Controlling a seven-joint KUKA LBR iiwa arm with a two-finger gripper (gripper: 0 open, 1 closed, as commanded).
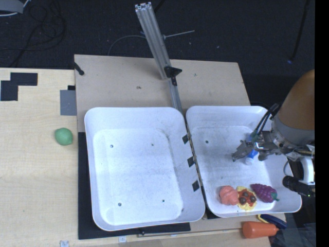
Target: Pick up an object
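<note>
Toys cluster along my right white bin's (226, 115) near edge, an orange-pink plastic fruit (228, 195), a yellow piece (247, 198) and purple plastic grapes (263, 192), while beyond them my gripper (250, 152) hovers low, a small blue-and-white object (251, 156) beneath it, grasp undeterminable.

the two bins (139, 138) looked like smooth white plastic with a faint speckle. the table (31, 153) was pale matt wood. near the jaws (247, 154), which looked like dull grey metal, lay glossy plastic toy foods (247, 195).
</note>
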